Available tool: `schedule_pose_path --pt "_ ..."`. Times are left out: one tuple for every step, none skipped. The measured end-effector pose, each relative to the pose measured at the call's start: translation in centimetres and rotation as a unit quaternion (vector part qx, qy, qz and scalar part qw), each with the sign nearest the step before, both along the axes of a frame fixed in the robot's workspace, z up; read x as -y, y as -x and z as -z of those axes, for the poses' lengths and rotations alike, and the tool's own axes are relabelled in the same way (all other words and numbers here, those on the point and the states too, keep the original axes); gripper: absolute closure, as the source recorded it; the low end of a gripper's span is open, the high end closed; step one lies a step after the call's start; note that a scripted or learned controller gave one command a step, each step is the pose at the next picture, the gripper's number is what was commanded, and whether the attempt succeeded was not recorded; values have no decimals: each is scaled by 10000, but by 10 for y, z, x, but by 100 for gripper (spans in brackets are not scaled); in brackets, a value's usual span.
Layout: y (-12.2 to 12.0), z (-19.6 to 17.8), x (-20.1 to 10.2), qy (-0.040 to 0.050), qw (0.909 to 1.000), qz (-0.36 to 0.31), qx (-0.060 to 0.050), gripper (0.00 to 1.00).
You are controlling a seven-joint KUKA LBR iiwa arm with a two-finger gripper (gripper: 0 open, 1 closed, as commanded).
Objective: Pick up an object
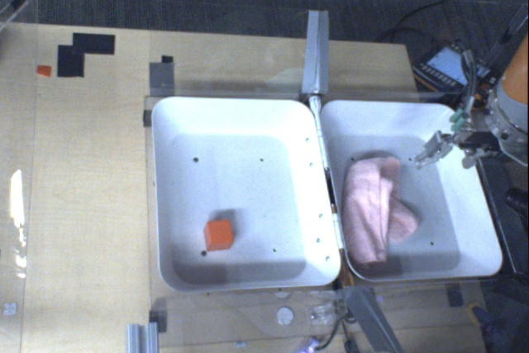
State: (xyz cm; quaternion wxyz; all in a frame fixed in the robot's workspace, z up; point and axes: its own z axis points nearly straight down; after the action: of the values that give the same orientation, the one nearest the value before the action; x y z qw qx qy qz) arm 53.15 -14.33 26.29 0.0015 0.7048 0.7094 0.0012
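2 shallow white plastic bins sit side by side on a pale wooden bench, seen from above at a slant. Taking the metal divider bar between the bins as the landmark: nearest the viewer and left of the bar, a small orange cube rests alone on the floor of the left bin, well apart from every wall. Just right of the bar, a crumpled pink cloth lies folded lengthwise on the floor of the right bin. Farther back and to the right of the bar, the two-finger gripper hangs over the right bin's upper right area, near the cloth's top edge but apart from it. I cannot tell whether it is wide or narrow, and nothing is seen held in it. The cloth looks the closest target. A good grasp would likely descend onto the cloth's thick raised fold, pinching across it rather than along the flat edge.
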Motion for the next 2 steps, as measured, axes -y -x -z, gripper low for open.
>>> schedule_pose_path --pt "-27 161 -10 30 9897 -1431 75 0" --pt "-11 166 -33 64 9817 -1900 138 0"
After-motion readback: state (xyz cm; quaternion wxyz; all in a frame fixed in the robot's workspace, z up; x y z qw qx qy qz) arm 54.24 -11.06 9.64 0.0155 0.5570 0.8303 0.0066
